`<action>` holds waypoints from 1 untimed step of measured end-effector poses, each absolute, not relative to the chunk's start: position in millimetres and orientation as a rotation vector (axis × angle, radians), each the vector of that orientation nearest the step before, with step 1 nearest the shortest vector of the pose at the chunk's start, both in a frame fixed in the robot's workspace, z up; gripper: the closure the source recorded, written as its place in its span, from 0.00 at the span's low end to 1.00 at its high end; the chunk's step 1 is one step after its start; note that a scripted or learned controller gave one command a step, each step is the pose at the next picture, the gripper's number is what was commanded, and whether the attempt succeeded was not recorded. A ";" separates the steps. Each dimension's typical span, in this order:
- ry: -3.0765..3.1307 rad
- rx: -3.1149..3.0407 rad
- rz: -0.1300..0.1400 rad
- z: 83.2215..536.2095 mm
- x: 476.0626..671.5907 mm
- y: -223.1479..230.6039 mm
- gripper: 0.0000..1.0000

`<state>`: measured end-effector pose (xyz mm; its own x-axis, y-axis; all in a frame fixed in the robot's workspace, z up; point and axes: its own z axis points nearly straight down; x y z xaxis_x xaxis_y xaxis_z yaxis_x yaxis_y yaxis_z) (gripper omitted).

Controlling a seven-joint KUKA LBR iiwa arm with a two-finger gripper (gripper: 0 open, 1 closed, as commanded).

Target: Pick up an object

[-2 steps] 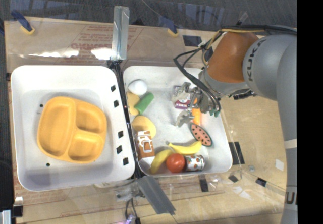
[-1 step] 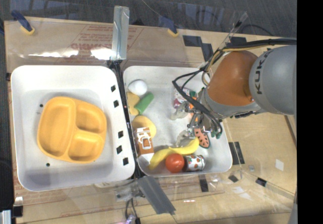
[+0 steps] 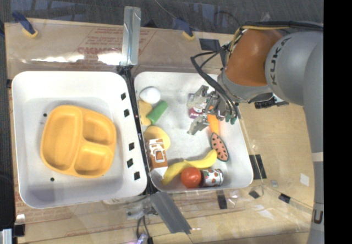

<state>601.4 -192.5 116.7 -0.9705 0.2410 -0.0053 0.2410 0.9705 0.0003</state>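
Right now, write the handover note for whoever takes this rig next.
Gripper: low inside the right bin, upper middle, next to the carrot; nothing visibly between its fingers.
Objects: all in the right bin. White egg and green block by the divider; watermelon slice below the carrot; banana, tomato and small can along the near edge.
Left bin: holds the yellow divided tray.
Done: arm lowered among the objects. Left: grasp one and lift it.
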 end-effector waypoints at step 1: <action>3.140 0.106 0.001 92.8 596.3 -169.8 0.00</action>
<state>596.3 -169.8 92.8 -0.9977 0.0678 0.0003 0.0678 0.9977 0.0008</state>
